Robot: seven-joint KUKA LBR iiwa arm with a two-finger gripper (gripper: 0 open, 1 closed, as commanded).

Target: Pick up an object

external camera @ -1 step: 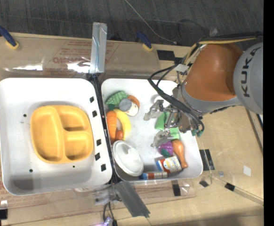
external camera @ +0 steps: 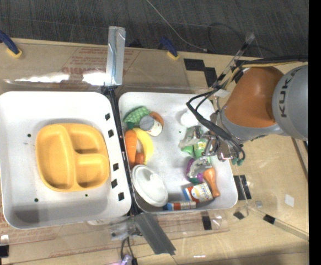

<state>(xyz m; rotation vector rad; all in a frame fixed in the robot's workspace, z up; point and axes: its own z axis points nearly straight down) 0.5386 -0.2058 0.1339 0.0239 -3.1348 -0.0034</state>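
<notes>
The claw is down inside the right bin, in the clutter along that bin's far-right side. Cables and the wrist cover it, so I cannot tell whether it is wide or narrow, nor whether it holds anything.

Touching or just under the claw is a crumpled green packet, soft and shiny. Just below the claw lies a small purple piece, its shape unclear. Beside that is one smooth orange carrot, long axis running toward the bin's near wall, and one small bottle with a printed label, lying on its side across the claw's line of reach. A thin red-and-blue pen lies flat along the near wall.

Above the claw is one round white cup.

Further left of the claw are one curved yellow banana, a second orange carrot lying parallel to it, a bumpy green toy, a brown-and-white round piece, and one white bowl of smooth plastic.

Farthest left, the other bin holds one yellow tray with three compartments and rounded corners.
</notes>
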